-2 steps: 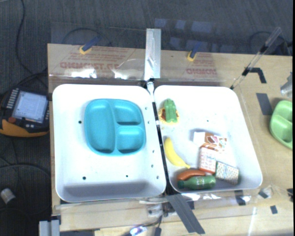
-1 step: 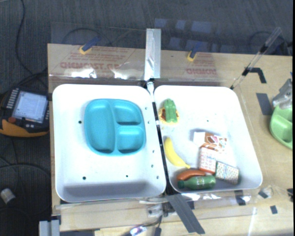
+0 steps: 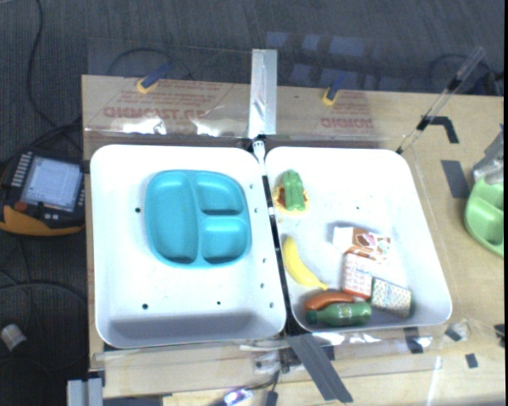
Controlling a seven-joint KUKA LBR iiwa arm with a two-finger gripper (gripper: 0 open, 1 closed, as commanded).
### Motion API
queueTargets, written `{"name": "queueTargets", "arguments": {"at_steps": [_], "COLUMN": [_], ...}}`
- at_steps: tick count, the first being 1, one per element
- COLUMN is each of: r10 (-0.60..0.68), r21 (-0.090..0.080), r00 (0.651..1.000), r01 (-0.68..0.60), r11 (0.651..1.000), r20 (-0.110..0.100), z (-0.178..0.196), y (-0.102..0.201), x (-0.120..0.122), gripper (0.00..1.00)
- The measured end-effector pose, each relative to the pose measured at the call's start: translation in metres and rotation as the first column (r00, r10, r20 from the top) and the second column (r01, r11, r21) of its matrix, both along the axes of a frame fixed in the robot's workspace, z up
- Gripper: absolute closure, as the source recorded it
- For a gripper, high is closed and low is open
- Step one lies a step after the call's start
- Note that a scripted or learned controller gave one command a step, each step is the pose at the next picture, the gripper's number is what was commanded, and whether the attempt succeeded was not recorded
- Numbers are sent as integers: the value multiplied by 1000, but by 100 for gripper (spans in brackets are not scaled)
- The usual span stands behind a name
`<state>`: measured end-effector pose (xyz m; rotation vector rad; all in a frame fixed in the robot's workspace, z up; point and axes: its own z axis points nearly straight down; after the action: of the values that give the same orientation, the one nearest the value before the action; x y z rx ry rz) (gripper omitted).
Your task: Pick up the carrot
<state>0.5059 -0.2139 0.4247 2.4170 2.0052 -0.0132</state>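
Nearest the camera, against the front wall of the right bin (image 3: 423,227), lies the carrot (image 3: 324,298), a short orange-red piece lying across the bin. A dark green vegetable (image 3: 340,314) touches its near side.

Going left to right: a handheld control unit (image 3: 41,193) sits off the bench. The left bin (image 3: 118,286) holds a blue divided plate (image 3: 196,216). In the right bin, a yellow and green toy (image 3: 289,191) lies at the back and a banana (image 3: 298,263) lies just behind the carrot. Small printed boxes (image 3: 368,265) crowd the carrot's right end, the side the pincer would reach in from. A green object (image 3: 487,210) stands on the bench beyond.

Whether the pincer is open or closed cannot be told.

To grasp well, the pincer should probably descend straight over the carrot's middle and close across its narrow width. It should stay shallow enough to miss the green vegetable and clear of the boxes and bin wall.
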Motion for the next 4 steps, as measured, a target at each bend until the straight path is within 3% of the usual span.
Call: {"name": "queueTargets", "arguments": {"at_steps": [1,2,3,4], "r10": [528,529,536,489], "r21": [4,1,3,6], "r00": [849,849,844,872], "r01": [-528,-529,-536,-489], "r11": [849,849,844,872], "r20": [5,4,3,6], "z": [9,19,-7,9], "y": [-2,-2,-11,33], "x": [82,83,60,44], "gripper": [100,100,100,100]}}
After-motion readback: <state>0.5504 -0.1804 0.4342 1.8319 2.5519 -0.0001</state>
